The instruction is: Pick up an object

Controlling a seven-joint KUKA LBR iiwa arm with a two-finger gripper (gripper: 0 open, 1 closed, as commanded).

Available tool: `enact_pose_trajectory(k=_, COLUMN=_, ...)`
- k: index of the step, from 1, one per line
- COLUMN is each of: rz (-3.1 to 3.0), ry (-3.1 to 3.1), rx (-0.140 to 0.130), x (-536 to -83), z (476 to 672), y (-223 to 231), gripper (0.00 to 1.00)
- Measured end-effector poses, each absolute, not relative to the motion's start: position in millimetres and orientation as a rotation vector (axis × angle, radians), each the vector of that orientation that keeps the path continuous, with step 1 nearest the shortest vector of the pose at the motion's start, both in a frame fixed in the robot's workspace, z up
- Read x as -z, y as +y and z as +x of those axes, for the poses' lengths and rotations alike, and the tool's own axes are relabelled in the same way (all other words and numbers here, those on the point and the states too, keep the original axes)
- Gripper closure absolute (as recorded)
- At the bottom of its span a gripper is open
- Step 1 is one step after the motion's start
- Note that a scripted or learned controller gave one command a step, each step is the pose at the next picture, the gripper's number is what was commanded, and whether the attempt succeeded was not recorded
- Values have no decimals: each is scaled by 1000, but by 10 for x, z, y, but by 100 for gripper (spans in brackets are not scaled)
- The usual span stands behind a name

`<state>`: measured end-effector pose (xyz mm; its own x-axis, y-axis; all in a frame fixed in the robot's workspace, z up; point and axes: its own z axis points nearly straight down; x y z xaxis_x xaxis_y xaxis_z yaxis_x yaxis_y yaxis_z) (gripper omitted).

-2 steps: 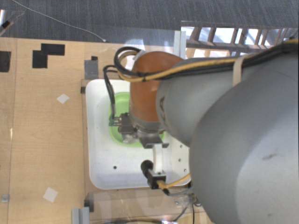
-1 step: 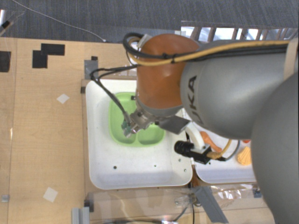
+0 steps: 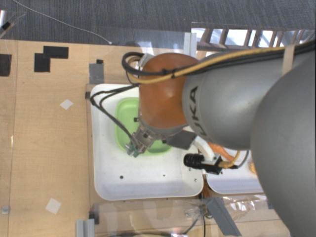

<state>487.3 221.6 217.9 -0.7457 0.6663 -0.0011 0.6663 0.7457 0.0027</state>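
The gripper [image 3: 134, 150] hangs low in the left bin [image 3: 148, 179], at the lower edge of a green dish [image 3: 126, 118]; I cannot tell whether it is spread or pressed together, nor whether it grips anything. The dish lies in the bin's far half, partly hidden under the arm [image 3: 207, 107]. The right bin [image 3: 232, 184] sits just beside.

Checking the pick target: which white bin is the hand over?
The bin on the view's left: the hand hangs over its green dish; the other bin shows something orange.
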Motion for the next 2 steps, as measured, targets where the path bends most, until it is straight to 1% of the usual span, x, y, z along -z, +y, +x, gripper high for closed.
enact_pose_trajectory(k=1, rz=654, ry=3066, rx=-8, x=-2726, z=4882, y=2248, gripper=100)
enact_pose_trajectory(k=2, rz=20, ry=3136, rx=-5, x=-2446, z=4877, y=2353, gripper=100)
